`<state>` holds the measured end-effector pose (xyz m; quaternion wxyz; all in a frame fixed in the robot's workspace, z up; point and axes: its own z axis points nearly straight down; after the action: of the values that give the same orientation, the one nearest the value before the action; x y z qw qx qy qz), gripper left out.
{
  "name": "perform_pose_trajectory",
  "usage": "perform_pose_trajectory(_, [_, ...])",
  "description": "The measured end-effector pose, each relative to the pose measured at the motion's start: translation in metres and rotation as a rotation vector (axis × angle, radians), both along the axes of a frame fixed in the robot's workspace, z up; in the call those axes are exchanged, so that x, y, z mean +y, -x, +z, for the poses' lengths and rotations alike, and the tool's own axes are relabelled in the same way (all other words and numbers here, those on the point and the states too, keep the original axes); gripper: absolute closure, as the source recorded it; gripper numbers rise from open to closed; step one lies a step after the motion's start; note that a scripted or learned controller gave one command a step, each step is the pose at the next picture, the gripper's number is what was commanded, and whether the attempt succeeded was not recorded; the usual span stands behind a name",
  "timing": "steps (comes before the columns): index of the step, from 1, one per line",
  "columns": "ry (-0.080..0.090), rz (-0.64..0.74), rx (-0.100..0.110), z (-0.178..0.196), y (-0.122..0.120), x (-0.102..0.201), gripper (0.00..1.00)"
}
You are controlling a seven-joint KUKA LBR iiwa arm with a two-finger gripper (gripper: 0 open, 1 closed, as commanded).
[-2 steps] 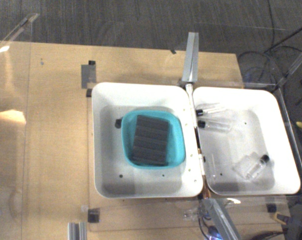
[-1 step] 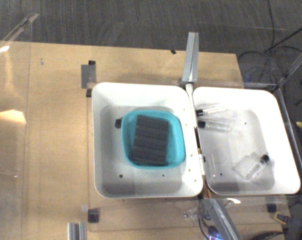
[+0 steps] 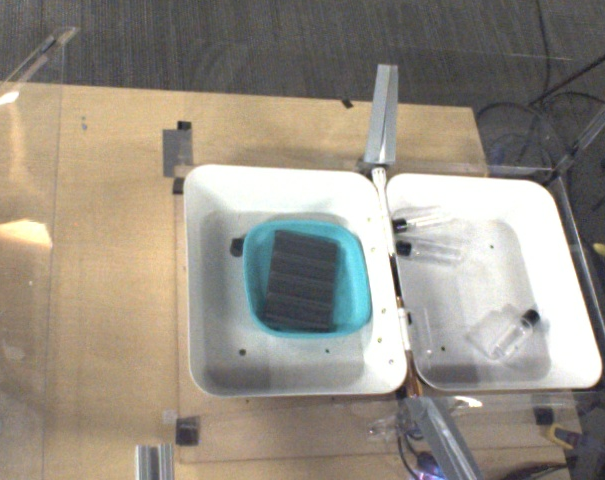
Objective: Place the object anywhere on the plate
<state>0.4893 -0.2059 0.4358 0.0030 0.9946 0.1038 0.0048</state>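
From my station I see two shallow white bins side by side on the wooden bench (image 3: pixel 102 298). The left bin (image 3: pixel 197 268) holds a teal plate (image 3: pixel 354 268), squarish with rounded corners, sitting roughly in the middle of the bin floor. On that plate lies the dark block (image 3: pixel 302 281), the task's thing; it is fully inside the plate's rim and covers most of its centre. A small black piece (image 3: pixel 238 247) sits against the plate's left edge. The right bin (image 3: pixel 557 268) holds three clear vials with black caps: two (image 3: pixel 422 220) (image 3: pixel 429 253) lie close together near its upper left corner, just beside the wall shared with the left bin, and a third (image 3: pixel 504 333) lies well apart from them toward the lower right. The block is dark grey to black, rectangular and flat, and its top face is ribbed in broad bands that run across its short side. Its long axis runs from the far side of the view to the near side, tilted slightly so that the far end leans to the right. I cannot tell how the jaws stand.
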Motion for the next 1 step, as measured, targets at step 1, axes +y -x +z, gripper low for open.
perform_pose_trajectory(1, [-0.001,-0.001,0.0,0.0002,0.0002,-0.0001,0.0])
